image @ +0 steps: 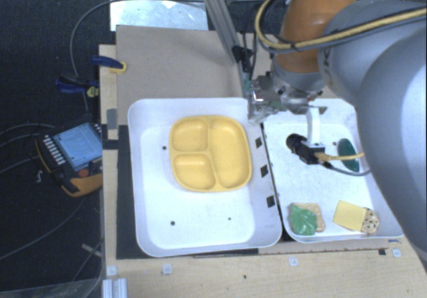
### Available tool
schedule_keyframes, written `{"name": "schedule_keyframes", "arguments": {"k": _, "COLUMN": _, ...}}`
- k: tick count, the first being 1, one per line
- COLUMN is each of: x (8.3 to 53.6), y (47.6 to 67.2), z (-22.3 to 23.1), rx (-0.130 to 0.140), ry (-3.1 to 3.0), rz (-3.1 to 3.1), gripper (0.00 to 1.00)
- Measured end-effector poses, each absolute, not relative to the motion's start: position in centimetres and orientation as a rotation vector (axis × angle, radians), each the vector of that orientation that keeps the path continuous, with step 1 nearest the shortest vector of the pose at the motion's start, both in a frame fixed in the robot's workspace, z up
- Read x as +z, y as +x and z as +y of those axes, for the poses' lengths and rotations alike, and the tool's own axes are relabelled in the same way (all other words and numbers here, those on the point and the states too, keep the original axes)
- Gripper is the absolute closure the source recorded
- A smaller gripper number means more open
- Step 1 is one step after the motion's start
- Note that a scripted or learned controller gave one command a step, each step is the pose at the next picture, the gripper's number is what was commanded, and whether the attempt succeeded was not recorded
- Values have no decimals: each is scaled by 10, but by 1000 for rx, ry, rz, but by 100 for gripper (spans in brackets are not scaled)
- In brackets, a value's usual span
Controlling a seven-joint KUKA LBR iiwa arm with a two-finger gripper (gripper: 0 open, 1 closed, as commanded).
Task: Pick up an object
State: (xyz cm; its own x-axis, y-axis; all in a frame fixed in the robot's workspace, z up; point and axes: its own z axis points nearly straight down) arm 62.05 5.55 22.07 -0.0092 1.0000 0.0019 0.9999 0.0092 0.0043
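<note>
The gripper [257,110] at the upper end of the seam between the bins

We cannot tell whether it is parted or closed. The yellow plate [210,153] lies nearest, just to its lower left in the left bin [200,220] (nearly square, so no long axis to line up with), flat on white floor with room all round. The green sandwich [305,218] and cheese wedge [352,216] sit well apart, low in the right bin [287,180].

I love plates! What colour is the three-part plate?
The plate is yellow; the camera view shows it best.
</note>
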Motion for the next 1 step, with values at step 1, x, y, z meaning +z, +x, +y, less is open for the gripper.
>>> {"name": "schedule_keyframes", "arguments": {"k": 1, "x": 215, "y": 644, "z": 107, "rx": 7, "ry": 2210, "rz": 2231, "gripper": 100}}
